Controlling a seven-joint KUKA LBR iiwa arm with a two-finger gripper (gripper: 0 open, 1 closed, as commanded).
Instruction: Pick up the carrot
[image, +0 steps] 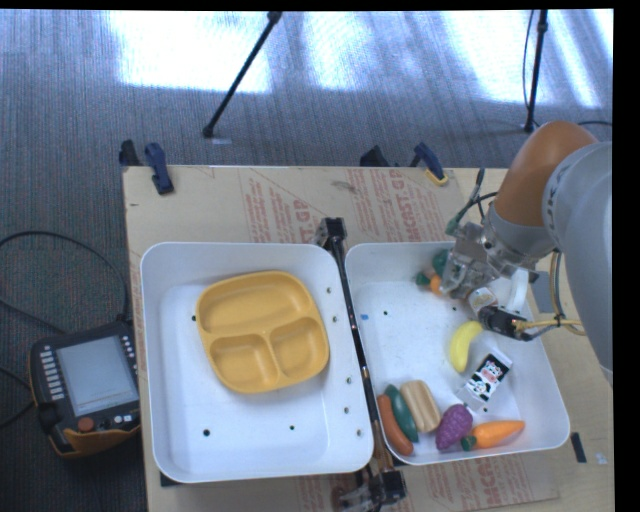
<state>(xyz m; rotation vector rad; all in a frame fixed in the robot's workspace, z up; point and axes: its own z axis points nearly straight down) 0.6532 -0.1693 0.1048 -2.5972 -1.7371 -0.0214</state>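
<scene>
An orange carrot (497, 433) with a green stub lies near the front right corner of the right bin (535, 395), beside a purple grape bunch (452, 426). A smaller orange and green piece (432, 277) sits at the back of that bin; I cannot tell what it is. My gripper (463, 277) hangs low over the bin's back part, just right of that small piece and far from the front carrot. The wrist body hides its tips.
In the right bin also lie a yellow banana (463, 343), a small milk carton (486, 379), a bread roll (421, 404) and a green and orange vegetable pair (396, 418). The left bin (175, 420) holds a yellow divided plate (262, 329). A pendant (88, 385) rests on the floor at left.
</scene>
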